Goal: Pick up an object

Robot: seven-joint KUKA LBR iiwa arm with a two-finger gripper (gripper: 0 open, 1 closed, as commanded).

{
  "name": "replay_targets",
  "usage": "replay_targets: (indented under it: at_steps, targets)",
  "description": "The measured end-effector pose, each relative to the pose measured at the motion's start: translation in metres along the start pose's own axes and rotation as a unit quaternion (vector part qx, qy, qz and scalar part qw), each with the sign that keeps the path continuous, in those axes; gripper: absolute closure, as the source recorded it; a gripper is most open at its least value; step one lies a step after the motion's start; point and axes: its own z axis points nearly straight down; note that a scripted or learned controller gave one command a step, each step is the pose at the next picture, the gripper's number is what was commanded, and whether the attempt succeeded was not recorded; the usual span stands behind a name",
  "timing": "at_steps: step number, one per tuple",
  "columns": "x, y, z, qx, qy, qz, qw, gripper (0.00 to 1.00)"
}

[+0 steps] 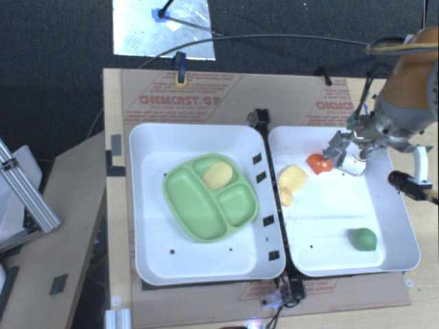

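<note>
Left bin (pixel 147 204): we recorded a green divided tray (pixel 206 204) lying in it, with a pale yellow item (pixel 219 175) resting in the tray's upper compartment.

Right bin (pixel 391 252): we counted three loose pieces and the arm's tool inside it.

Red object (pixel 317 163): we found it near the far end of the right bin, just beside the gripper's fingertips; we could not tell whether it touched them.

Yellow object (pixel 291 181): it lay by the divider between the bins, just left of the red object.

Green ball (pixel 364 239): it sat alone toward the near right corner of the right bin, well apart from the rest.

Gripper (pixel 341 152): we saw it low over the far part of the right bin, fingers (pixel 334 147) pointing left toward the red object; how far they were spread, and whether they gripped anything, we could not tell.

Arm (pixel 411 81): grey with an orange band, it reached in from the right.
</note>
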Motion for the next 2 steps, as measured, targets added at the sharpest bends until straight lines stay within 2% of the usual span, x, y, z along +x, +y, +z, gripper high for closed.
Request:
replay_targets:
  at_steps: [2]
  targets:
    - [0.009,-0.003,0.109,0.000,0.000,0.000,1.0000,0.00]
